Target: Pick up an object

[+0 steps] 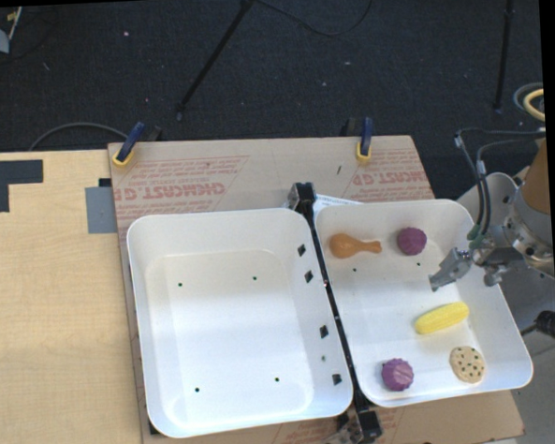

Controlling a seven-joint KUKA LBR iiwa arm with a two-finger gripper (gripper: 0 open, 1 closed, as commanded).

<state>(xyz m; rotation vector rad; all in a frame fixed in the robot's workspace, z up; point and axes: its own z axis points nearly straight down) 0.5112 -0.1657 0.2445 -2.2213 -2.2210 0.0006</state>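
The right bin point(505, 381) holds several small objects. An orange drumstick-shaped piece point(354, 247) and a purple ball point(411, 241) lie near its far side. A yellow corn cob point(442, 318) lies right of the middle. Near the front rim sit a purple lump point(397, 374) and a speckled cookie point(467, 364). My gripper point(468, 274) hangs over the bin's right rim, above and slightly right of the corn cob. It is open, and nothing is between its fingers.
The left bin point(140, 272) sits beside the right one, with a black divider strip point(322, 298) between them. Both rest on a cardboard sheet point(256, 175) held by two clamps. A wooden bench top point(49, 324) lies to the left.
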